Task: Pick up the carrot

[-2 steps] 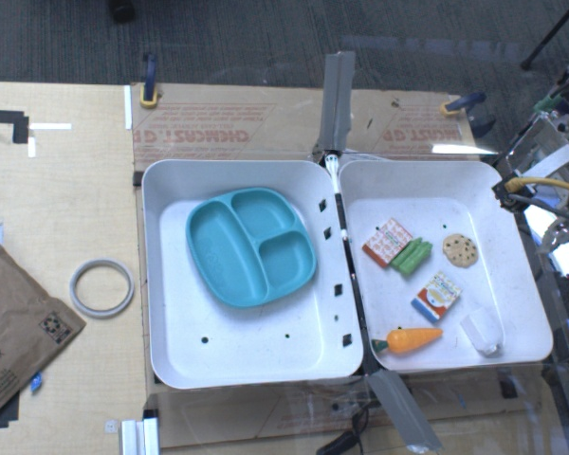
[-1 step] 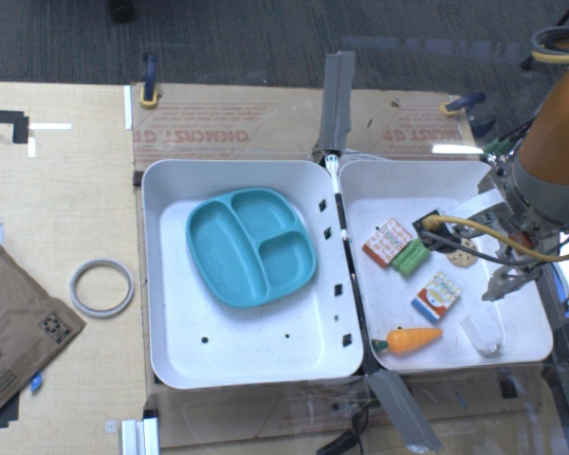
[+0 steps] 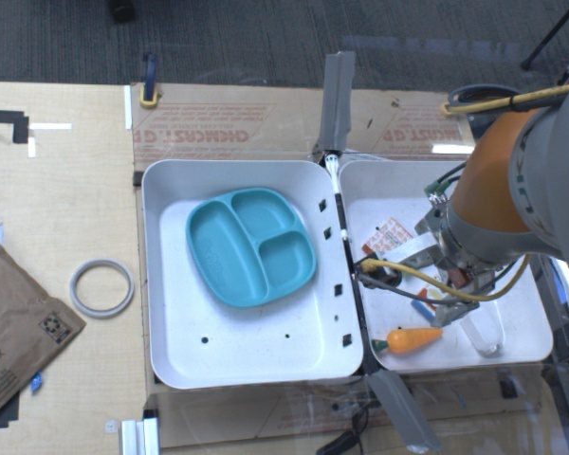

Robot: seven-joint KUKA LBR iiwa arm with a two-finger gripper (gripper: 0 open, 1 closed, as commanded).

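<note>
Carrot [image 3: 413,339] is lying at near edge of right bin [image 3: 522,347], w/ arm hanging just above. Gripper [image 3: 443,275] is hovering over clutter beyond it; can't tell if fingers are open or closed. Blue plate [image 3: 252,246] is sitting in left bin [image 3: 171,330].

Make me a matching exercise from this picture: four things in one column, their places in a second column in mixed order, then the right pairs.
Things:
1. carrot
2. blue plate
3. tape ring
4. arm

Places:
A. in the left bin
B. on the bench left of both bins
C. over the right bin, reaching in from the right
D. near the front left corner of the right bin

Pairs: 1-D, 2-A, 3-B, 4-C
</note>
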